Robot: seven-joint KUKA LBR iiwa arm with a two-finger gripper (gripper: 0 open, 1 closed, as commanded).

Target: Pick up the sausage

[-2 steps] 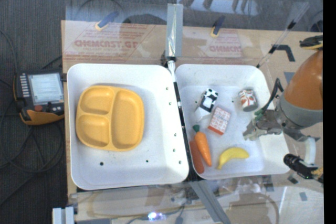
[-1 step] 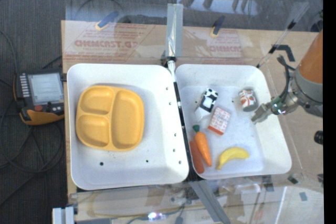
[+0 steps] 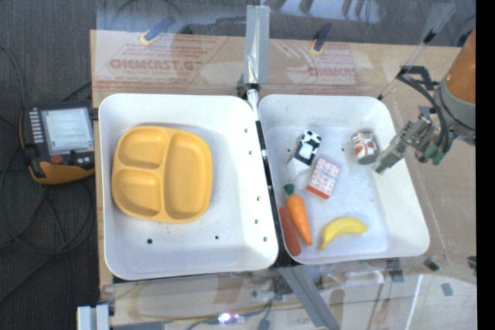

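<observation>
The sausage is a short reddish-brown link lying lengthwise at the front left of the right bin, pressed against the bin's left wall. An orange carrot lies right alongside it, touching. My gripper hangs over the right side of that bin, near its right wall and just right of a small can. It is far from the sausage, with nothing visibly held.
The right bin also holds a black-and-white carton, a red-and-white box and a yellow banana. A yellow divided plate sits in the left bin. A handheld pendant lies off the bench's left.
</observation>
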